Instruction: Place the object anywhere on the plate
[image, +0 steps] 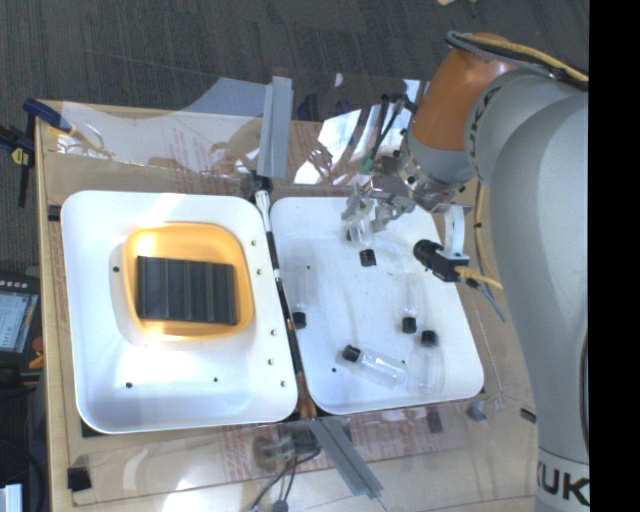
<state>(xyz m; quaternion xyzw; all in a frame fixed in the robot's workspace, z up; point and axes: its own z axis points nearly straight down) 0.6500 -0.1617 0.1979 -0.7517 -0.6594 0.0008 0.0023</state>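
While the arm (520, 200) leans in from the right, its claw (372, 212) hangs over the upper part of the right bin (455, 385), and I cannot tell how it is set, since the metal parts blur together against the white floor. The likely objects to move are small clear vials with black caps. One vial (372, 362) lies on its side near the bin's front edge, with what looks like another clear one just beside it. Loose black caps or stubs sit apart: one (368, 257) just below the claw, two (408, 323) further right.

Judging by looks, a vial of this kind should be light, stiff and smooth, so it may roll or slip; taking it across the middle of its body, square to its length, seems safest.

On the left bin (90, 400) rests the yellow plate (180, 245), with a dark ribbed insert (190, 290) in its centre.

For writing, "KU" in white letters shows on the arm's base (560, 485) at lower right.
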